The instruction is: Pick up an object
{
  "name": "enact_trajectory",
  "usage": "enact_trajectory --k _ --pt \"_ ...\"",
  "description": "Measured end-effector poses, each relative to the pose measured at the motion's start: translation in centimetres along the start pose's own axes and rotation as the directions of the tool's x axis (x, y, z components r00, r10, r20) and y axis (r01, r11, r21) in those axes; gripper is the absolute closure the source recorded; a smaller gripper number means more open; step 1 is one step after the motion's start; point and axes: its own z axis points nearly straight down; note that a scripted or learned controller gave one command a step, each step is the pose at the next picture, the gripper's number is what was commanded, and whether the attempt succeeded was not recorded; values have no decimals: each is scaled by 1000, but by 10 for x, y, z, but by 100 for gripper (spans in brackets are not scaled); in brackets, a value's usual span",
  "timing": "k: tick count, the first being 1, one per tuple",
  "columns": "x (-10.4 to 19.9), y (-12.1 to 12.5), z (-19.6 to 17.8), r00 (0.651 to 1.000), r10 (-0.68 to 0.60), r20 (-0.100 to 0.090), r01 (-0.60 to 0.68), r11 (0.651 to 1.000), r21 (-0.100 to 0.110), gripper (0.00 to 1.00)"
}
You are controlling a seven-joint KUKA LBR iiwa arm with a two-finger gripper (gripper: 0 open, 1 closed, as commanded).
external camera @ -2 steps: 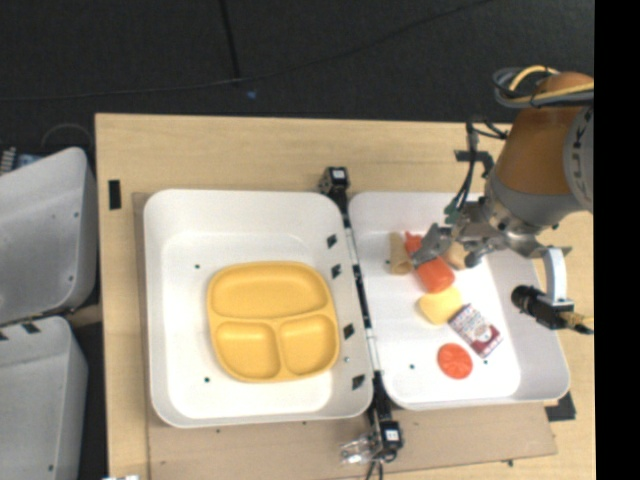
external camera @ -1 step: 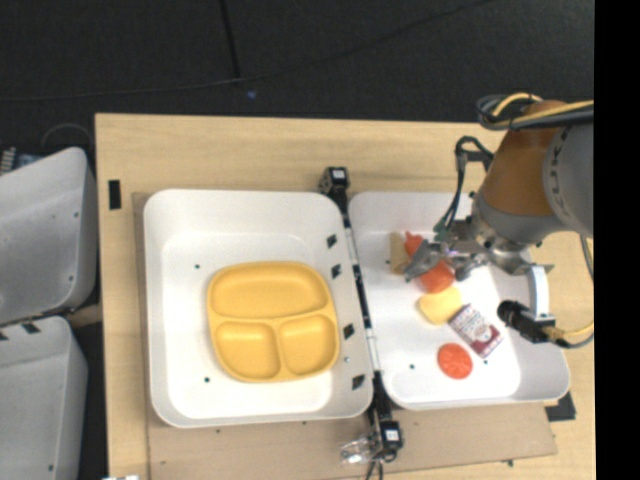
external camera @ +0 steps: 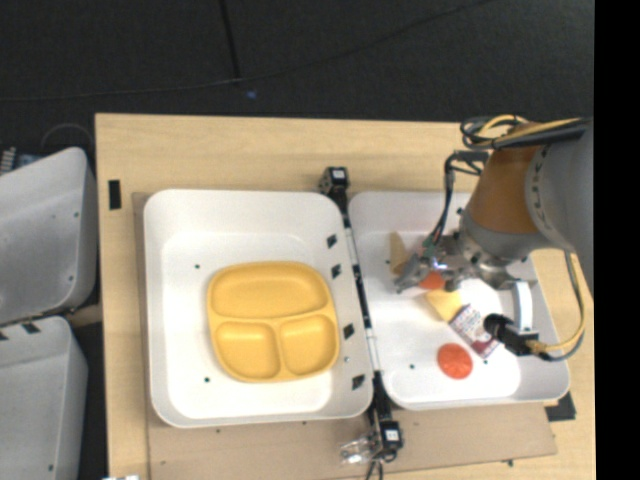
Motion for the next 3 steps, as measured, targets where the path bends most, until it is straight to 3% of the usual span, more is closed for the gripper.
enact_trajectory --k 1,3 --pt "0 1 -13 1000 6 -2 -6 1000 -6 100" --pt "0 2 -123 1000 -6 -2 6 1000 -6 100"
